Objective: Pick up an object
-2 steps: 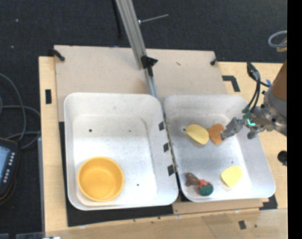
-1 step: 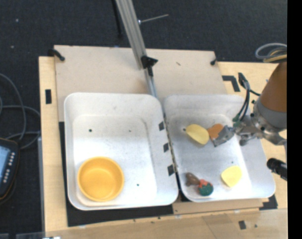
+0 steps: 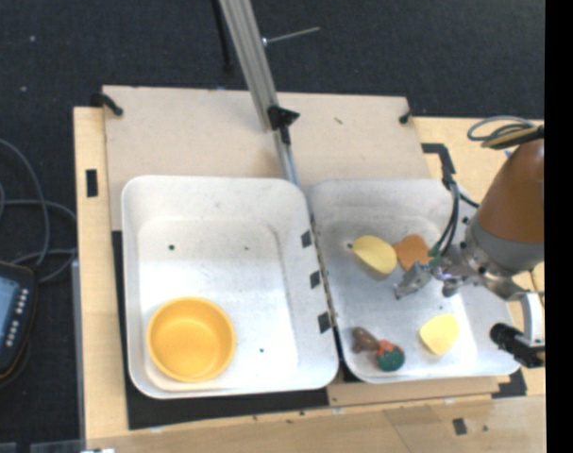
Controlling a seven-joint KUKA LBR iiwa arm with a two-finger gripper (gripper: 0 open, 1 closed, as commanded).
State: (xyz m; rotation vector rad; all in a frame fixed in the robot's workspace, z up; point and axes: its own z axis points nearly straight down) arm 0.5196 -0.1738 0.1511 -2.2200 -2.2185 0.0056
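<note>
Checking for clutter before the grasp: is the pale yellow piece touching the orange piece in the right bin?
Touching: the camera view shows the pale yellow piece and orange piece meeting edge to edge, no white floor between.

No legible text, label, brand, number or sign anywhere on the bench or bins.

A pale yellow rounded piece [image 3: 374,253] lies flat near the middle of the right bin [image 3: 362,201], touching an orange piece [image 3: 412,249] on its right. A yellow wedge [image 3: 439,333] lies apart nearer the front right corner, and a small brown, red and green toy [image 3: 379,348] rests by the front edge. A yellow bowl [image 3: 192,338] stands upright in the front left corner of the left bin [image 3: 210,215].
</note>
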